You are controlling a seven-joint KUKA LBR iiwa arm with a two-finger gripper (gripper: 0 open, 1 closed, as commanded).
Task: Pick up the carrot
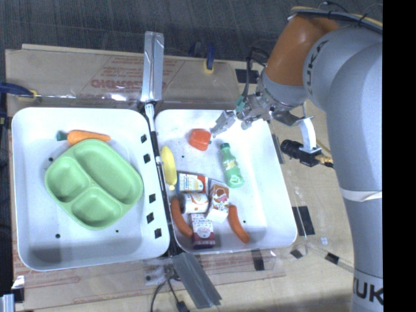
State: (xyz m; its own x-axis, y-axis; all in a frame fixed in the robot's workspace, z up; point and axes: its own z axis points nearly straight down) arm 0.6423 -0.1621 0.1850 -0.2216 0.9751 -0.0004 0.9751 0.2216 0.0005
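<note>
Overhead slanted view of the bench as I see it from my remote station. The left bin [26, 194] holds a green divided plate [94, 182] near its centre. The carrot [88, 136], orange with a dark green stub at its left end, lies flat on the bin floor at about 11 o'clock from the plate, just beside the plate's upper rim; I cannot tell whether the two touch.

The right bin [276, 194] holds the remaining items. An orange-red piece [199, 139] sits at about 12 o'clock within this bin. A green bottle [231, 165] lies at about 4 o'clock from that piece. A yellow banana [169, 166] lies along the bin's left wall, at roughly 9 o'clock. Small printed cartons [201, 207] cluster near the bin's centre and toward 6 o'clock, flanked by two orange sausage-shaped items [237, 225].

The arm [338, 64] enters from 3 o'clock, its orange band uppermost. The gripper [224, 121] hangs over the upper part of the right bin, at about 1 o'clock from the orange-red piece and near it. I see nothing between its fingers, and I cannot tell how wide they stand. The carrot lies well apart from the gripper, across the divider between the bins.
</note>
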